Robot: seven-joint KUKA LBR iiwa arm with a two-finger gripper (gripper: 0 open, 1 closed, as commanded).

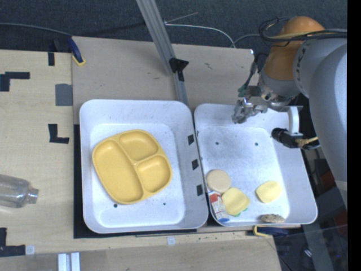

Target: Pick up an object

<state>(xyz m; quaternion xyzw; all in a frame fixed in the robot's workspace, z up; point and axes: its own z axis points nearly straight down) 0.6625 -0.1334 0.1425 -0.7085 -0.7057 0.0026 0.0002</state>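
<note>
On my feed, at the far left edge of the bench (34, 151), I note a clear plastic bottle (17, 191) lying on its side, well apart from both bins. Next comes the left bin (90, 117), which holds a yellow divided tray (131, 165) with three compartments, lying flat and turned at a slant. A grey metal pole (158, 30) runs down from the top of the view and ends near the gap between the bins. In the right bin (293, 174), the candidate objects cluster along the near edge: a round tan piece (218, 180), a small colourful packet (216, 204) just beside it, a yellow block (235, 200) touching or overlapping that packet, a second yellow block (268, 191) a little further right, and a small brown item (272, 218) at the rim. The gripper (243, 113) hangs over the far left corner of the right bin, well apart from all of these; they lie toward the near side of the bin from it. Nothing shows between its fingertips, and I cannot tell from this slant whether it is released or clenched.
</note>
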